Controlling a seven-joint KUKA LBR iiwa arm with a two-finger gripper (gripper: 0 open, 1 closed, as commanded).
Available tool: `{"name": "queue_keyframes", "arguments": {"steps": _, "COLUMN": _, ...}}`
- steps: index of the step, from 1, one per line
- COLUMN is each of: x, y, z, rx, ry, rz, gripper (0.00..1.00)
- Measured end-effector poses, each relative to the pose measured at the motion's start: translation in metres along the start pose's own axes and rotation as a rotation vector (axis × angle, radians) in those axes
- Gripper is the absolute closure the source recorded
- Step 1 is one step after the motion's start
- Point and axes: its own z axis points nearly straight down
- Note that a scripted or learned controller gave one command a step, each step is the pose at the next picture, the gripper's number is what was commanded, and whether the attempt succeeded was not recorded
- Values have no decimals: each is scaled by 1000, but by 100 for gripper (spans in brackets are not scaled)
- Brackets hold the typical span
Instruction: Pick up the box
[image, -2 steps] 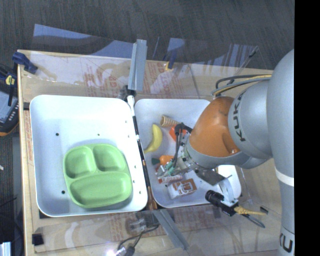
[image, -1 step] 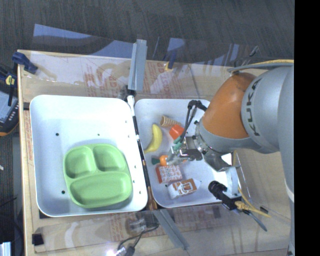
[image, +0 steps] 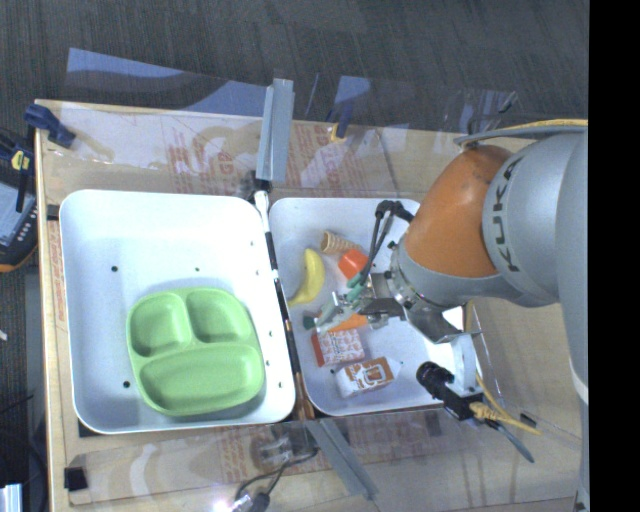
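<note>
- Box (image: 339, 347): a flat carton with red and white print, lying on the floor of the right bin (image: 300, 225), toward its front half, left of centre.
- Second carton (image: 366, 376): brown and white, just beside the box at its front-right corner, near the bin's front wall; whether the two touch cannot be told.
- Gripper (image: 352, 300): positioned low over the right bin, directly behind the box. State of the fingers cannot be told; the parts blur together with small green and orange items beneath them. Nothing is visibly held between them.
- Banana (image: 311, 278): yellow, lying to the left of the gripper, close to the bin's left wall.
- Cone-shaped item (image: 338, 241): tan, behind the banana.
- Orange item (image: 351, 263): just beside the cone, next to the gripper.
- Arm (image: 480, 225): grey with an orange band, entering from the right and covering the right bin's right side.
- Left bin (image: 90, 215): holds a green divided plate (image: 195, 353) in its front half.
- Both bins sit side by side on the table (image: 150, 150).
</note>
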Motion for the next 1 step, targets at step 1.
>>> {"name": "queue_keyframes", "arguments": {"steps": 1, "x": -21, "y": 16, "z": 124, "rx": -8, "ry": -6, "rz": -46, "gripper": 0}}
